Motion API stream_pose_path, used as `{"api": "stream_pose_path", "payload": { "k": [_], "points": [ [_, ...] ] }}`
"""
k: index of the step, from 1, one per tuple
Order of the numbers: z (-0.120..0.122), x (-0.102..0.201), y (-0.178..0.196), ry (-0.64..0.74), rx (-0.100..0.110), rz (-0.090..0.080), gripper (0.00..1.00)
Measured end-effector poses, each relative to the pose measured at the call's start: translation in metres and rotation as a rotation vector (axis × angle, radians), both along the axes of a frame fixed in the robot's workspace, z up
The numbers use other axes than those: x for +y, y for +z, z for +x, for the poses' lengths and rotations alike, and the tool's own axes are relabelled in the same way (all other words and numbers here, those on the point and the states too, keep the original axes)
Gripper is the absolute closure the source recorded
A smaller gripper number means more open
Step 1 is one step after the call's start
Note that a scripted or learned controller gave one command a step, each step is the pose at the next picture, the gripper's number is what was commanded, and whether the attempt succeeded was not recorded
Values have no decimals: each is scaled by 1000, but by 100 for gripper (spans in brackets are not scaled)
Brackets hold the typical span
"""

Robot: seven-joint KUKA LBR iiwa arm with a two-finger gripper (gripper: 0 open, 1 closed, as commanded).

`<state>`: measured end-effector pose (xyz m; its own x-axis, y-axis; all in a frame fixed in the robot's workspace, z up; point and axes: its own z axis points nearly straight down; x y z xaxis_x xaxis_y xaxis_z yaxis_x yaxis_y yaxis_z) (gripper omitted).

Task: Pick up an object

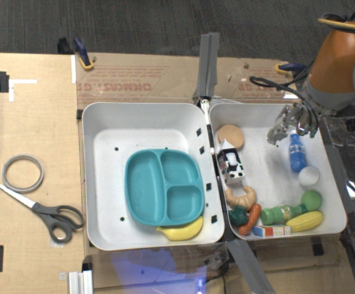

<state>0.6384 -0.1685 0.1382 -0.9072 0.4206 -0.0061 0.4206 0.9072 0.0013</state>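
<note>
While my gripper (286,126) hovers over the right bin (269,164), finger state unreadable, blue bottle (297,153) lies just beside it; left bin (104,164) holds teal tray (164,186), banana (182,230).

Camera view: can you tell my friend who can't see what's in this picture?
A robot's gripper hangs over the right bin, just above a blue bottle, near toy food such as a corn cob and a carrot. The left bin has a teal divided plate and a banana. Scissors and a tape roll lie on the bench.
</note>
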Motion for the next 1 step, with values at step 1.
{"api": "stream_pose_path", "payload": {
  "k": [1],
  "points": [
    [-87, 25, -47, 180, 6, 1, 100]
  ]
}}
